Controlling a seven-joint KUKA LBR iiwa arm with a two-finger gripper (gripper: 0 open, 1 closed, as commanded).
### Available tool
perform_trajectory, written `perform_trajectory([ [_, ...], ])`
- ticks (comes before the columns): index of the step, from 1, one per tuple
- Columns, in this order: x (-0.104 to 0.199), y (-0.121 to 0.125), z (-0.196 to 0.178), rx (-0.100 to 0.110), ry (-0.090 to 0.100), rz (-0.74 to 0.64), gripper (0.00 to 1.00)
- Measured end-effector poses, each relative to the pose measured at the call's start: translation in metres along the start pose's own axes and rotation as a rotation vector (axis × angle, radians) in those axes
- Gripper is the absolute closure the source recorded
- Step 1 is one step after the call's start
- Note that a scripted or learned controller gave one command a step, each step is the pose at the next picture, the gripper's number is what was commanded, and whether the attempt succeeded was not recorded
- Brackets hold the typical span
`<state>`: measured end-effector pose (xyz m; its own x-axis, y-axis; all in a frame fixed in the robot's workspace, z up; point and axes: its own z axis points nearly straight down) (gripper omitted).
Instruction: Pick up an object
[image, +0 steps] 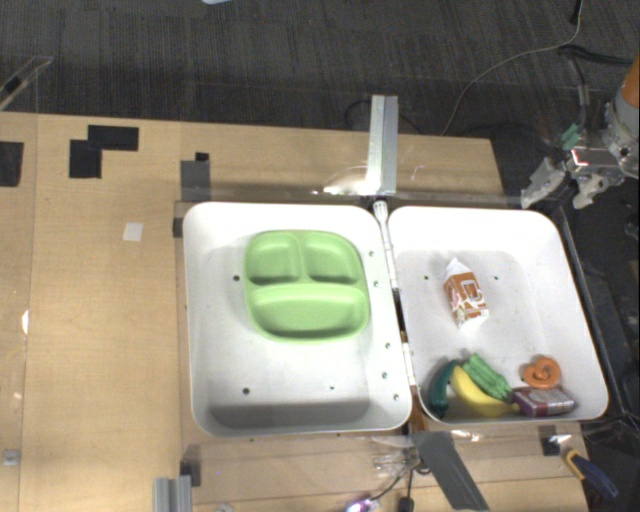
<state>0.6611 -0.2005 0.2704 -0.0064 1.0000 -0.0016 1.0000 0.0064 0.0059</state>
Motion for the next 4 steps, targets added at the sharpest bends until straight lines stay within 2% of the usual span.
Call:
perform_trajectory([
  [1, 0.024, 0.002, 0.103, 0.002, 0.001, 0.029, 0.0],
  [2, 0.076, -0.008, 0.181, -0.004, 0.0, -0.112, 0.0],
  [3, 0.012, 0.009, 0.147, -0.003, -0.001, -0.245, 0.0],
  [4, 0.068, -0.028, 0.169, 0.0, 0.002, -0.355, 0.0],
])
